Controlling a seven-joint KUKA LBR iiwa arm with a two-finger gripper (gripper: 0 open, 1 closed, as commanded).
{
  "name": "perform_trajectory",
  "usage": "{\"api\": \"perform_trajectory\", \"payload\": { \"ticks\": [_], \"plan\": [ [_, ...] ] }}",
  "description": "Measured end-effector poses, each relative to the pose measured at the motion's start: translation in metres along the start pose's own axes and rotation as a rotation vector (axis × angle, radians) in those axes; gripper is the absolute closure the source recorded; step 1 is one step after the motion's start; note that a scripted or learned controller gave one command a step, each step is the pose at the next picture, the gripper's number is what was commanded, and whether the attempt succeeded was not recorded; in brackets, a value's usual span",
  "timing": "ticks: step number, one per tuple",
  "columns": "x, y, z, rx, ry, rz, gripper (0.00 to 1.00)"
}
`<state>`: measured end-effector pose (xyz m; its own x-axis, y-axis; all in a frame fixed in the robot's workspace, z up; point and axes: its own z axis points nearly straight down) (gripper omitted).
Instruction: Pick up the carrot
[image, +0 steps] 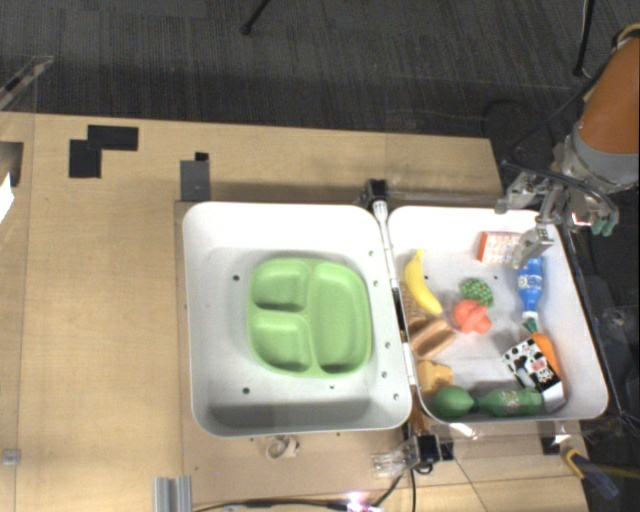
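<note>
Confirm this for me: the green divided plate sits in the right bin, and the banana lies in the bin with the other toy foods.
Not quite. In the camera view, the green divided plate sits in the left bin, not the right one. The banana does lie in the right bin among the other toy foods.

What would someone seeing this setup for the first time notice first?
Probably the bright green divided plate, alone in the middle of the left bin. Next, the colourful jumble in the right bin: a yellow banana near its left wall, and an orange carrot near the right wall. The gripper hangs over that bin's upper right corner.
</note>
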<state>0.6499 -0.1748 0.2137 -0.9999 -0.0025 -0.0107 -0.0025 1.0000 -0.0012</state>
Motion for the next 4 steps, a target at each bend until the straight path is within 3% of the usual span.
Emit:
{"api": "perform_trajectory", "payload": {
  "ticks": [1,2,4],
  "plan": [
    [0.013,0.051,-0.004,-0.002,0.000,0.303,0.00],
    [0.015,0.085,0.007,-0.001,0.001,0.597,0.00],
    [0.071,0.202,0.004,0.001,0.006,1.125,0.00]
  ]
}}
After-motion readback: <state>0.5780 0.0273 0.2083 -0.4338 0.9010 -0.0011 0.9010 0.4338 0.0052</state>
